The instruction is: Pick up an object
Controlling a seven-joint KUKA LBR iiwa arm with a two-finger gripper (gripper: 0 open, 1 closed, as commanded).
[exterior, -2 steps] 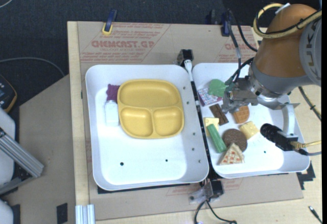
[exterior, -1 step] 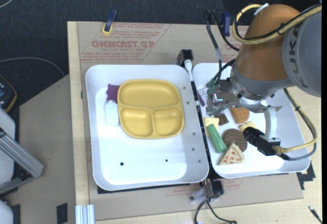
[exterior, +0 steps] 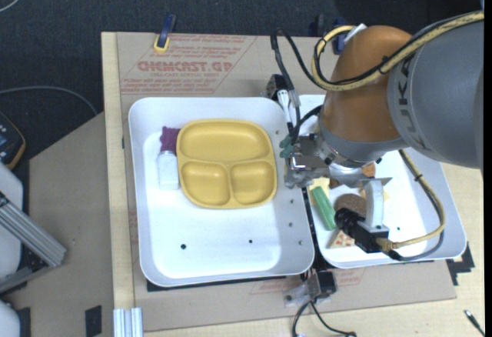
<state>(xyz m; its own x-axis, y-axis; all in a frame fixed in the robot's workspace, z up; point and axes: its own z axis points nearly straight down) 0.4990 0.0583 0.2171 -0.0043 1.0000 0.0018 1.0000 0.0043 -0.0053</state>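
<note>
A green stick (exterior: 323, 207) is lying in the right bin (exterior: 430, 205), just under the hovering gripper (exterior: 338, 174) (whether it is grasping anything, I cannot tell). A brown scrap (exterior: 350, 201) is touching the green stick's right side. Left of it, a yellow divided tray (exterior: 227, 162) is occupying the left bin (exterior: 223, 247).

brown paper-faced board (exterior: 254, 58), red print "chemcast g.p", smaller red line beneath too blurred

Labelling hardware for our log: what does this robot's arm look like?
A thick, rounded grey arm with a glossy orange band above the wrist. A yellow-and-black cable loops over the band and runs along the grey link.
</note>
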